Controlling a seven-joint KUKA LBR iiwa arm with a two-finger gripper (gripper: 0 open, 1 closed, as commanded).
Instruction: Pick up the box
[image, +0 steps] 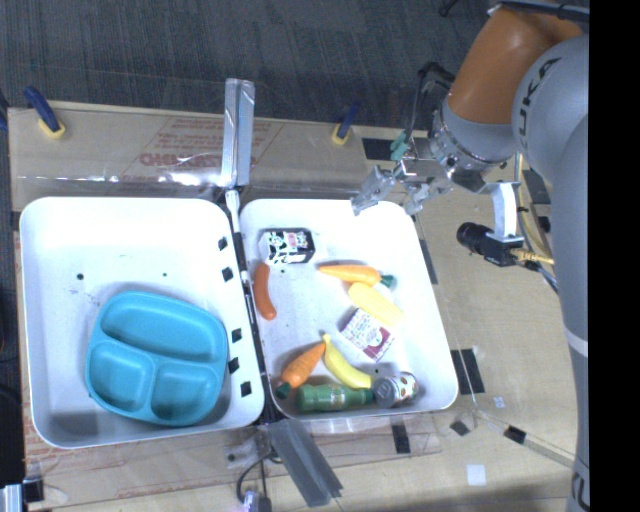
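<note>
A small white and maroon box (366, 334) lies tilted in the middle of the right bin (428, 300), between a yellow piece (376, 301) and a banana (346, 366). My gripper (384, 204) hangs above the bin's far right corner, well beyond the box. Its fingers are spread open with nothing between them.
A black and white carton (288, 245) sits at the right bin's far left. A sausage (263, 290), two carrots (350, 271) (302, 365), a green bottle (330, 397) and a small can (400, 386) crowd around. The left bin (50, 260) holds a blue divided tray (155, 356).
</note>
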